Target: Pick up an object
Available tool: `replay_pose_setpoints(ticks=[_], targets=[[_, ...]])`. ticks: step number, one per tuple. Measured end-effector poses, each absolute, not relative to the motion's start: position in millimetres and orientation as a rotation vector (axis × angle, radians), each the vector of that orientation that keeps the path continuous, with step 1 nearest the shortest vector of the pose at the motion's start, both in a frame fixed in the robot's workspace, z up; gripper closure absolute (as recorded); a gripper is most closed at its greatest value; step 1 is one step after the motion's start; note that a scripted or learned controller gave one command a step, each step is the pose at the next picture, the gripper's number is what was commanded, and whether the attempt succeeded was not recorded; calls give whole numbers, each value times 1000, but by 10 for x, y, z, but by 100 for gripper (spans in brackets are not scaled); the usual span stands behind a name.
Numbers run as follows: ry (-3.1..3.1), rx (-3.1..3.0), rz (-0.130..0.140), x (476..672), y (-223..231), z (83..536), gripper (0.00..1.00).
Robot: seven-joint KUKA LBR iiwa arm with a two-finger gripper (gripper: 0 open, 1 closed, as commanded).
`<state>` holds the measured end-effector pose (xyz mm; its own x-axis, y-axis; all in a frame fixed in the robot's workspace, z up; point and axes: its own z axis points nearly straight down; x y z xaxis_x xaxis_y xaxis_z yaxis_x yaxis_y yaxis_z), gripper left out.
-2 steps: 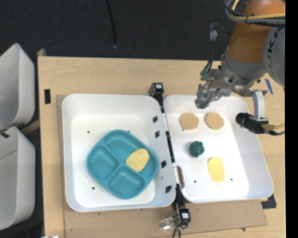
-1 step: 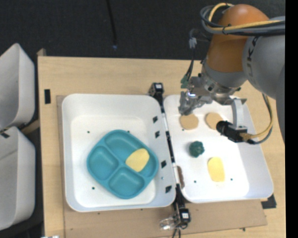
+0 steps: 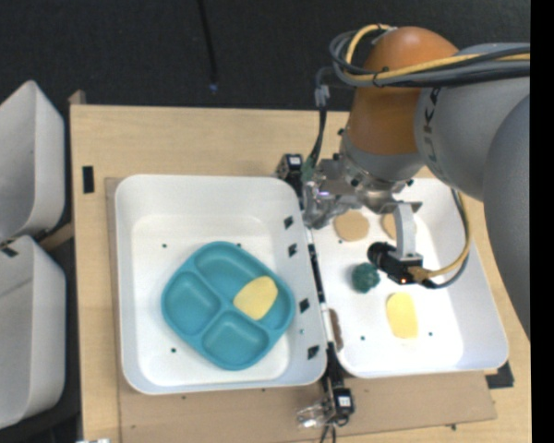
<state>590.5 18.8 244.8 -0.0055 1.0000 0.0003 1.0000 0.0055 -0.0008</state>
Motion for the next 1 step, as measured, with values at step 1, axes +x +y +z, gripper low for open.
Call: replay_pose_setpoints(ticks=[1], targets=[[-2229,-2213,-3,5885,710,2436,100]])
